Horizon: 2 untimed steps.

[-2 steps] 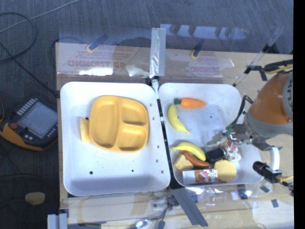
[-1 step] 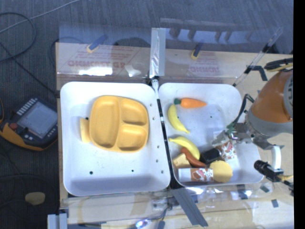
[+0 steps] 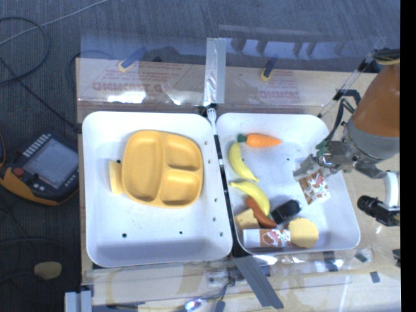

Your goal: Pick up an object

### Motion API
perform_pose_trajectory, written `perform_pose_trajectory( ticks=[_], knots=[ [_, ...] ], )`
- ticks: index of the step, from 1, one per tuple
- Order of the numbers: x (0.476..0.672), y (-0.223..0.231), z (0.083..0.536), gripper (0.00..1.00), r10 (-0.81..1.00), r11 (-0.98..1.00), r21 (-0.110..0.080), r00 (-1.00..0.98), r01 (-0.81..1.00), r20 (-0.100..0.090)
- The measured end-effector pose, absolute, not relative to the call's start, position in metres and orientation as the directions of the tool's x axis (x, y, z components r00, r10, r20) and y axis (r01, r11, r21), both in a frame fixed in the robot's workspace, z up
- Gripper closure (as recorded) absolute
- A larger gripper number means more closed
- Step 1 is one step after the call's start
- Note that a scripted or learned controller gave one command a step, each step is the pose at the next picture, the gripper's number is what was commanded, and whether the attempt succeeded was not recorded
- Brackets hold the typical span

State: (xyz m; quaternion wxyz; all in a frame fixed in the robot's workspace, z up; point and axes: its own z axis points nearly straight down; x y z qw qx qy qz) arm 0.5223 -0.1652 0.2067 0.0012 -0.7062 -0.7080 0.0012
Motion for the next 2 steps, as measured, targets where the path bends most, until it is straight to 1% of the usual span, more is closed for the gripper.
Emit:
perform_pose_trajectory(
  ticks=[1,2],
  knots=[
    [0.5703,-0.1284,0.2209,1.00,1.000,-0.013,-0.004,0.013,1.000,0.000],
    [0.5703,-0.1286,0.2210,0.00,1.000,-0.013,-0.004,0.013,1.000,0.000]
  ],
)
